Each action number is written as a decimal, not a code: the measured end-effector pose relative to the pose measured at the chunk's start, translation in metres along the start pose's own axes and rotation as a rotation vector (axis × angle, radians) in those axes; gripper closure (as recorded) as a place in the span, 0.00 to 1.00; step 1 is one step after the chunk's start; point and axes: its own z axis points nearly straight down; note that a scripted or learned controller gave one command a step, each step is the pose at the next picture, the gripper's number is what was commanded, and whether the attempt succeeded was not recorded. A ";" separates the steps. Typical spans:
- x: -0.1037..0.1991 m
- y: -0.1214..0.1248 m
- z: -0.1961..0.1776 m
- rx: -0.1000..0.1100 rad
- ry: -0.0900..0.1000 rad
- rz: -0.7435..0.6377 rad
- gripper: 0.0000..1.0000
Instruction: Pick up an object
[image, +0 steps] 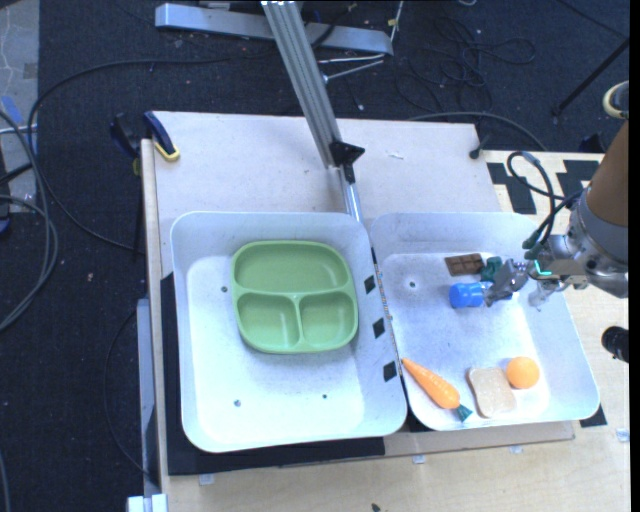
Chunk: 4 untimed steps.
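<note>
In the right bin (425, 245) a blue cylinder-like object (465, 295) lies near the middle, with a brown block (462, 265) and a small green piece (491, 267) just behind it. My gripper (507, 281) reaches in from the right, low over the bin, and its tip sits right beside the blue object's right end. Nothing can be seen held in it. Near the bin's front lie a carrot (432, 382), a tan bread slice (491, 391) and an orange ball (522, 373).
The left bin (200, 400) holds a green divided plate (295, 296). A slanted metal pole (310, 85) rises from the seam between the bins at the back. Cables trail on the dark floor around the bench.
</note>
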 end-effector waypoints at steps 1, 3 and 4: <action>0.000 0.000 0.000 -0.001 0.000 0.000 0.00; -0.002 0.009 0.115 0.004 0.001 0.001 0.00; 0.001 0.007 0.180 0.005 0.002 0.001 0.00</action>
